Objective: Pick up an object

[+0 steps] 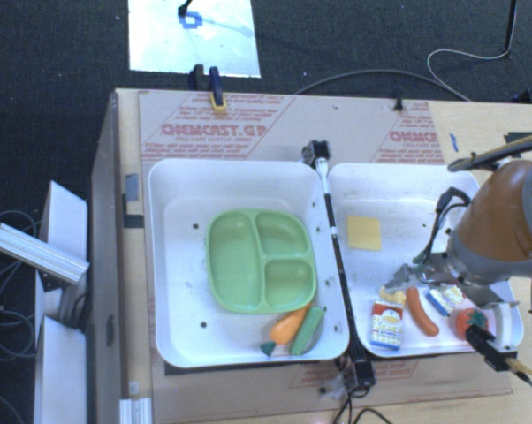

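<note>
Nearest to us, along the front of the right bin point(363, 193), we see a small carton point(386, 323) with red and yellow print, a red sausage point(421, 311) just beside it, a small blue-and-white packet point(443, 301) and a red round piece point(466, 321) near the bin's front right corner. The tool point(416, 275) sits low over this cluster, just behind the carton and the sausage, at the end of the arm point(505, 223), whose orange band shows above it. We cannot tell whether its fingers are spread or pressed together, and we see nothing clearly between them.

At the front of the left bin point(173, 193), a carrot point(287, 327) and a green vegetable point(307, 329) lie side by side, touching the near edge of a green divided plate point(260, 261) that rests in the middle of that bin.

Farther back in the right bin, a yellow square slice point(364, 232) lies flat, well apart from the cluster.

Both bins rest on the counter point(248, 122), covered by a sheet with red lettering. A blue-and-yellow clamp point(215, 88) grips its far edge, and beyond it a pale sheet point(193, 25) lies on the dark floor point(45, 60).
</note>
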`<action>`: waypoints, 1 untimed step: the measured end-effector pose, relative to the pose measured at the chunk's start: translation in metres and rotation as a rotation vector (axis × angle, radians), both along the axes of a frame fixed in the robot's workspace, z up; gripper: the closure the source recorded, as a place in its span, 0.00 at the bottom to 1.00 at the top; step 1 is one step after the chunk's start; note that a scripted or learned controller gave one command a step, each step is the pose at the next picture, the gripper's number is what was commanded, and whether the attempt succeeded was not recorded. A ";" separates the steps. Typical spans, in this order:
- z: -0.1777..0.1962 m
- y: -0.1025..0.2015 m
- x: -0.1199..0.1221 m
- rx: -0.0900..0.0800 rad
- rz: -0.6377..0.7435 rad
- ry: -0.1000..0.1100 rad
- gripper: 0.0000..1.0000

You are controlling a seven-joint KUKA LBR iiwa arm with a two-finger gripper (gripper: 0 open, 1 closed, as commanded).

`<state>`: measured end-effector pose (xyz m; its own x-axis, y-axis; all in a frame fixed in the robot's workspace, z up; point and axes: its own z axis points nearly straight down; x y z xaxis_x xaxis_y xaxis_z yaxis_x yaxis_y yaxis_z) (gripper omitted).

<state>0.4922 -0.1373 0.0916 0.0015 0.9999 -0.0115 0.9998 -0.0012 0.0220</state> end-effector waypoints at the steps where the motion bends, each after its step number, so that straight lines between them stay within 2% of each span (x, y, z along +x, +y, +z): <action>1: 0.011 0.001 0.002 0.002 0.002 -0.004 1.00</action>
<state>0.4940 -0.1361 0.1023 -0.0001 1.0000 -0.0092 0.9997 0.0003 0.0257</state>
